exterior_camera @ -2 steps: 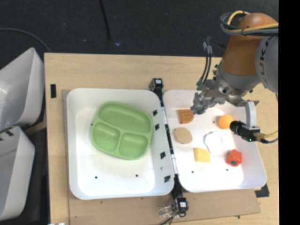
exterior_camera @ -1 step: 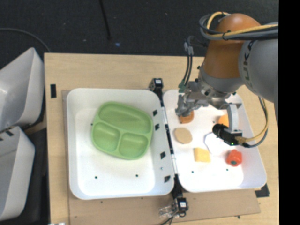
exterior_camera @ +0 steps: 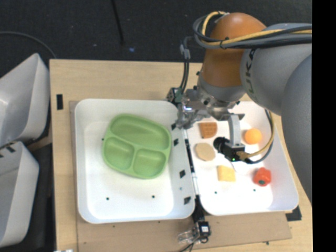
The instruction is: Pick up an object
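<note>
1. White bins are sitting side by side on the wooden bench [exterior_camera: 63, 83]. The left bin [exterior_camera: 84, 193] is holding a green divided plate [exterior_camera: 137, 146], which is lying flat.
2. The grey and orange arm [exterior_camera: 236, 41] is reaching in from the right. Its claw [exterior_camera: 186, 114] is hanging over the far left corner of the right bin [exterior_camera: 278, 193], by the wall between the bins.
3. Whether the claw is released or clenched cannot be told.
4. A brown toast square [exterior_camera: 208, 129] is lying just right of the claw, with a round tan biscuit [exterior_camera: 205, 151] just nearer.
5. A yellow cheese wedge [exterior_camera: 226, 174] is lying nearer still. An orange ball [exterior_camera: 253, 136] and a red pepper [exterior_camera: 262, 177] are sitting further right, well apart.
</note>
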`<state>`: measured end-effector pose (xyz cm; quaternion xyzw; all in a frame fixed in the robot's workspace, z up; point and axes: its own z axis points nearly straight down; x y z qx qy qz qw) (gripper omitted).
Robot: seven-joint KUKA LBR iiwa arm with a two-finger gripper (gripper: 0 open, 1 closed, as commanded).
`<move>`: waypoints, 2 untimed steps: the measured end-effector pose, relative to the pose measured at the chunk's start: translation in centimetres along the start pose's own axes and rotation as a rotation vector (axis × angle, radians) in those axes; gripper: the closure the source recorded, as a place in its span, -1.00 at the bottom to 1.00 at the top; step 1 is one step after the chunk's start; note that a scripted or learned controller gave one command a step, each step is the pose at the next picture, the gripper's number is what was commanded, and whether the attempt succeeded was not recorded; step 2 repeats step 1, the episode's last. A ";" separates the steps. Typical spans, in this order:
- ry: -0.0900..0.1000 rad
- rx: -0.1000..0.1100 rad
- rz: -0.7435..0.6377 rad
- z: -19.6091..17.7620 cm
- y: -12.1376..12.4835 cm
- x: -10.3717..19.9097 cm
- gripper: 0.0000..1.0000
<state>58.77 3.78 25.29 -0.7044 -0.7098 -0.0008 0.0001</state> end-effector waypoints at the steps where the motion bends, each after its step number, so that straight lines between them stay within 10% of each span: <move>1: -0.001 0.003 0.002 1.0 -0.5 4.2 1.00; 2: -0.001 0.003 0.002 1.0 -0.5 4.2 1.00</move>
